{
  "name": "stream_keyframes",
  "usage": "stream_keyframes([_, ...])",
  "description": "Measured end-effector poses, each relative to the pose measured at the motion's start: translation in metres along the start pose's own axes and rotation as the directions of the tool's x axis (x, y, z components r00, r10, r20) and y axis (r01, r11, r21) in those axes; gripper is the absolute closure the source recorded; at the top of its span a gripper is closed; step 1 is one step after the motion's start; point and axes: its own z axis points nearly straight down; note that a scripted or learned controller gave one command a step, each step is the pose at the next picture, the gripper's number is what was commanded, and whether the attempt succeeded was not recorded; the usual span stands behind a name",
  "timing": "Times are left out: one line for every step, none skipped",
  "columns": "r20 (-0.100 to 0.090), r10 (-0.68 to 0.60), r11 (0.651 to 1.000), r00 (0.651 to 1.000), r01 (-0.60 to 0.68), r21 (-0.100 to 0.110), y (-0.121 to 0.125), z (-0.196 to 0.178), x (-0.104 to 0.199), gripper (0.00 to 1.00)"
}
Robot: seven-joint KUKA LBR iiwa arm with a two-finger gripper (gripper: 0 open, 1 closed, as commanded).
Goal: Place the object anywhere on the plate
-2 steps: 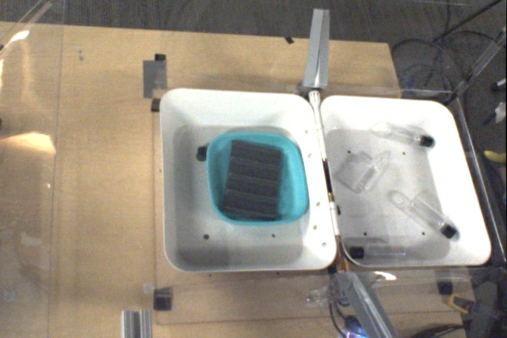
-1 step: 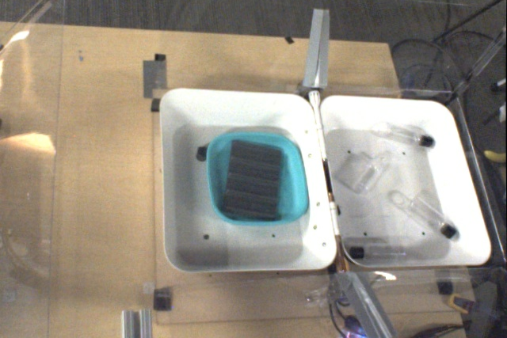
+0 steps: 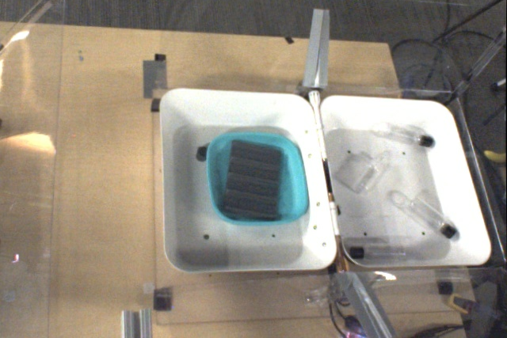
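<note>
Clear plastic items (image 3: 360, 170): lie in the right bin (image 3: 467, 194); outlines faint against the white floor, exact shapes hard to make out.
Small dark piece (image 3: 202, 153): touches the plate's left rim, mostly hidden.
Object (image 3: 253, 179): dark grey ribbed block, roughly rectangular, ridges running across its width.
Object position: flat on the turquoise plate (image 3: 297, 186), near its centre.
Plate position: left bin (image 3: 178, 186), on its floor.
</note>
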Motion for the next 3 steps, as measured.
stream_keyframes([0.000,0.124,0.992,0.992,-0.124,0.000,0.0024,0.0002,-0.0015,0.00])
stream_keyframes([0.001,0.248,0.969,0.969,-0.248,-0.001,0.0028,0.0002,-0.0019,0.00])
stream_keyframes([0.000,0.370,0.929,0.929,-0.370,-0.002,0.0030,0.0001,-0.0020,0.00])
